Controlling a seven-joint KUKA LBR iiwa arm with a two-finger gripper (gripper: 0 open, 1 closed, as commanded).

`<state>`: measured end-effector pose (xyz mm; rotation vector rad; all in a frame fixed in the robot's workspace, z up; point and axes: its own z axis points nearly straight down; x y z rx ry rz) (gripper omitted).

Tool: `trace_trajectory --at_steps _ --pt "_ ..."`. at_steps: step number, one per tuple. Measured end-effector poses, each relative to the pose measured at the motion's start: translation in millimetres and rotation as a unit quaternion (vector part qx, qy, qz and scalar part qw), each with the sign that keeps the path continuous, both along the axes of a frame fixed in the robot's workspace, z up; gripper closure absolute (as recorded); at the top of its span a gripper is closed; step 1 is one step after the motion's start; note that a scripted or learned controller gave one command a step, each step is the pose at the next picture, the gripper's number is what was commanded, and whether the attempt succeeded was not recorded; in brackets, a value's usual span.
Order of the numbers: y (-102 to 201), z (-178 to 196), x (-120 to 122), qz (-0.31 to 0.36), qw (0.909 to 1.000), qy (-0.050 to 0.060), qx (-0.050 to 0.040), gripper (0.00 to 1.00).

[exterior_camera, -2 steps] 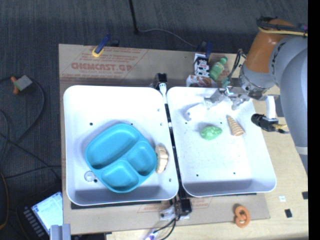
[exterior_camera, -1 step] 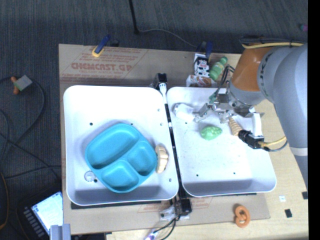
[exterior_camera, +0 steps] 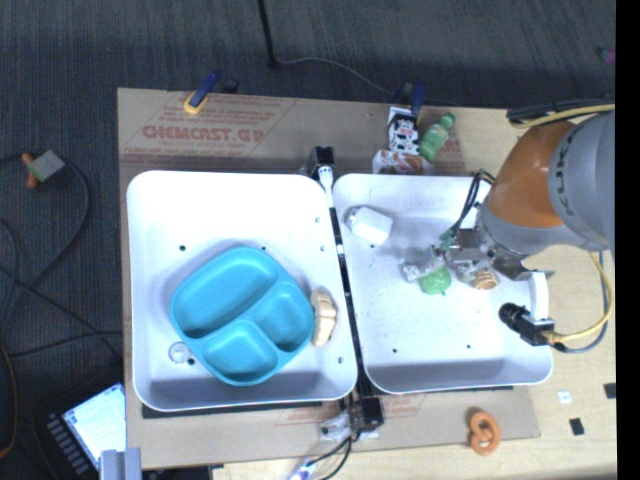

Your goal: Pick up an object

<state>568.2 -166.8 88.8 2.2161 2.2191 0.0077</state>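
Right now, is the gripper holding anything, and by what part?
Cannot be told. The gripper sits low in the right bin, right over a small green object, but any grip on it is hidden.

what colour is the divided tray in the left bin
Light blue; the divided tray shows plainly in the camera view.

my count: 2 white bins (exterior_camera: 150, 268) | 1 blue tray (exterior_camera: 240, 313) | 1 white block (exterior_camera: 368, 225) | 1 green thing (exterior_camera: 436, 283), maybe more under my wrist
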Motion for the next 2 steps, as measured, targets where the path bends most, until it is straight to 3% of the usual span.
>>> trace_trajectory --at_steps 1,2 --pt "-2.1 10.0 0.2 -0.001 1.0 -0.001 -0.002 1.0" --pt "51.0 92.5 -36.1 0.0 1.0 0.003 0.0002 1.0"
